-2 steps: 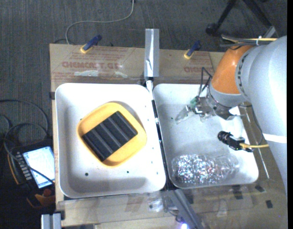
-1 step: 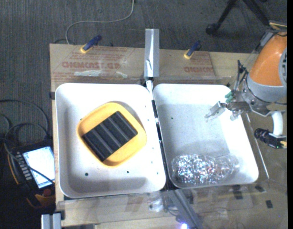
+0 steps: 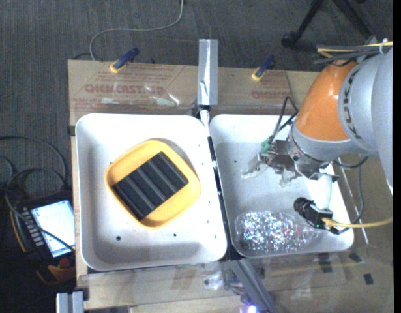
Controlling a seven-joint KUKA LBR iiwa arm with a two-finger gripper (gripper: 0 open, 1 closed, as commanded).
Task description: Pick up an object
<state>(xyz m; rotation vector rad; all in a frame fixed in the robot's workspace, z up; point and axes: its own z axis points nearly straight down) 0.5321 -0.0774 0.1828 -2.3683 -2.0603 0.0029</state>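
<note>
The worktop (image 3: 141,87) is lying under a sheet of brown cardboard with red printing, and two blue clamps, one at the left (image 3: 124,60) and one at the right (image 3: 263,67), are sitting on its far edge. Around it the floor is showing as dark grey carpet (image 3: 50,18), with a thin cable (image 3: 141,28) curling on it and the legs of a chair (image 3: 327,5) standing at the top. At the left edge a small device with a lit screen (image 3: 49,225) is lying on the floor. A metal bar (image 3: 207,70) is standing between the two bins at the far side. The left bin (image 3: 96,240) is holding a yellow object with a black ribbed top (image 3: 152,182), which is lying turned at an angle near the middle of the bin. The right bin (image 3: 236,145) is holding a crinkled, shiny clear bag (image 3: 273,230) that is resting against its near wall. The arm (image 3: 347,109) is reaching in from the right over the right bin, and the pincer (image 3: 270,160) is hanging low over the bin floor, apart from the bag. I cannot tell how its fingers are standing, and nothing is showing between them.
</note>
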